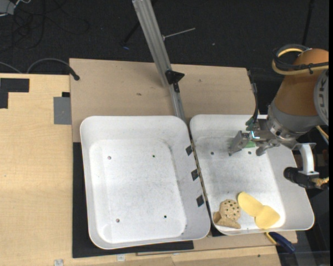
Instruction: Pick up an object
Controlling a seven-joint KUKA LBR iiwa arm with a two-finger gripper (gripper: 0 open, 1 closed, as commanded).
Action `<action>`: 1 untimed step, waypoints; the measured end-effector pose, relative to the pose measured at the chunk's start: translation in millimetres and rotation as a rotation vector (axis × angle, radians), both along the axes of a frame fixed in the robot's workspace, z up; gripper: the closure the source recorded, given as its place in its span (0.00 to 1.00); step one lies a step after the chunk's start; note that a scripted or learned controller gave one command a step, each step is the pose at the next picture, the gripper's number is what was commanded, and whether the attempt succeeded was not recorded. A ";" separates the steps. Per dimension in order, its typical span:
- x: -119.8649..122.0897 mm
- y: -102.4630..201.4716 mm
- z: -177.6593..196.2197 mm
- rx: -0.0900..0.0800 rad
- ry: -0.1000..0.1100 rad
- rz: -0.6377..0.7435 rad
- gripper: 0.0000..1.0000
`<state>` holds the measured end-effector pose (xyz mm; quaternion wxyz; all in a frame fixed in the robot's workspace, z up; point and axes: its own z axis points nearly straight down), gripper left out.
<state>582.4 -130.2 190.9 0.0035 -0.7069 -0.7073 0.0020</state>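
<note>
— While the gripper [245, 143] hangs over the right bin [288, 218], where's anything to grab?

— Down in that bin's near corner: a yellow piece [258, 209] lying slantwise, a speckled cookie [228, 211] just left of it. Both sit well toward us from the fingers.

— Fingers open?

— Slightly spread, nothing between them, I'd say.

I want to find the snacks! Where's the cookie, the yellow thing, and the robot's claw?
cookie [229, 208], camera view, its speckled top.
yellow thing [251, 204], camera view, its middle.
gripper [245, 143], camera view, between fingertips.
</note>
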 end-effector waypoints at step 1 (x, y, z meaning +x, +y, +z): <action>0.9 -0.8 2.5 -0.001 -0.005 -0.001 0.00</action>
